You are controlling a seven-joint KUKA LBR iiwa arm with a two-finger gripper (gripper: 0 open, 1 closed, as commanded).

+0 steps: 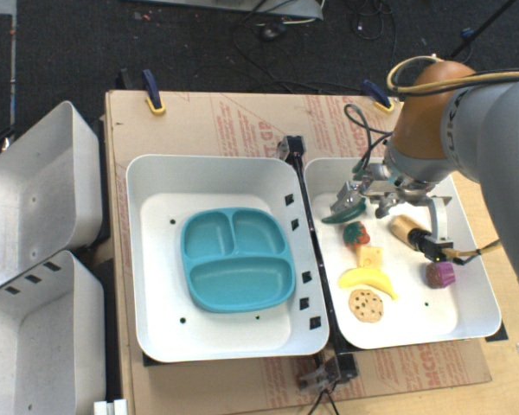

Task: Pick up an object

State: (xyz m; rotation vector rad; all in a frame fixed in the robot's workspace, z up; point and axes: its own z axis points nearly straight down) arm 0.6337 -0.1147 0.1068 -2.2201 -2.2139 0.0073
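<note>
Bins (147, 180) white, both. Tray (238, 260) teal-blue. Banana (368, 281) yellow. Cookie (366, 305) tan with dark brown dots. Cheese-like wedge (369, 256) pale yellow. Strawberry (355, 233) red with green top. Small cup (440, 274) purple. Arm (484, 124) grey, orange band. Bench board (225, 119) tan with faded red print; clamps (154, 93) blue and yellow.

Teal divided tray (238, 259) in left bin (147, 232)
</note>
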